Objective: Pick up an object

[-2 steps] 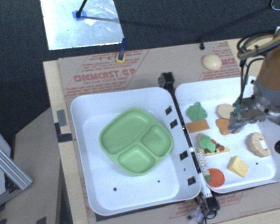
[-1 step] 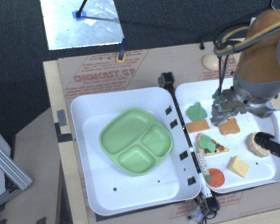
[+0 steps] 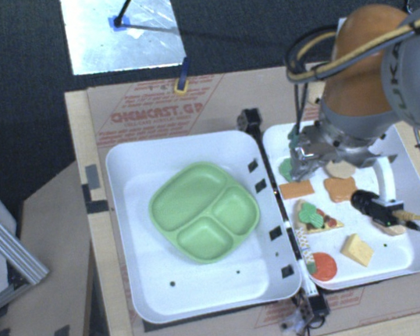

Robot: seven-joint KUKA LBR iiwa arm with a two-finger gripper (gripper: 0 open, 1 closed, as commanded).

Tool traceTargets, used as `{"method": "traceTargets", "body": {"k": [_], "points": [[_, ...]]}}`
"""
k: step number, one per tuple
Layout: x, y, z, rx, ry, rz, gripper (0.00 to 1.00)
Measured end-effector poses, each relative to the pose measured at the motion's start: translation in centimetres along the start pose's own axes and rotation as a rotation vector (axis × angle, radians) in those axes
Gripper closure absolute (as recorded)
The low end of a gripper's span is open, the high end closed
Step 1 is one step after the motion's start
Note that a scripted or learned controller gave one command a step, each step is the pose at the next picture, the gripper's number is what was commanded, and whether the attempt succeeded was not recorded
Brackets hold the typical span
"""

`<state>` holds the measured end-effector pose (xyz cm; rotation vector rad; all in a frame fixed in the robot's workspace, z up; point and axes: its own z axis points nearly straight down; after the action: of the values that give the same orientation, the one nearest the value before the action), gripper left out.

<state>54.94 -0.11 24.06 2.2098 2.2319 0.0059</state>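
Arm is in from the right, jaws low over the near-left corner of the right bin, right by the wall shared with the left bin. Can't tell if the jaws are wide or narrow; the wrist hides them. Nothing visibly held.

Pickable stuff is all in the right bin:
- green piece: just beside the jaws, partly covered by them, tight to the shared wall
- orange slab: just below the green piece, also close to that wall
- brown toast-like piece: right of the slab, near the wrist
- pizza-like piece: mid-bin, just under the slab
- red disc: front-left corner, against the wall
- yellow wedge: right of the disc, apart from it

Left bin holds a green divided plate, well apart from the jaws. Both bins sit on a cardboard sheet on the bench.
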Motion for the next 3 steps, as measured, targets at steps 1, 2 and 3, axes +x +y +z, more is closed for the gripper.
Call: {"method": "traceTargets", "body": {"k": [1, 2, 3], "points": [[4.5, 1.1, 2.1, 0.004, 0.0, 0.001, 1.0], [6.2, 2.0, 2.7, 0.002, -0.002, 0.003, 1.0], [6.4, 1.2, 1.3, 0.002, -0.001, 0.003, 1.0]]}}
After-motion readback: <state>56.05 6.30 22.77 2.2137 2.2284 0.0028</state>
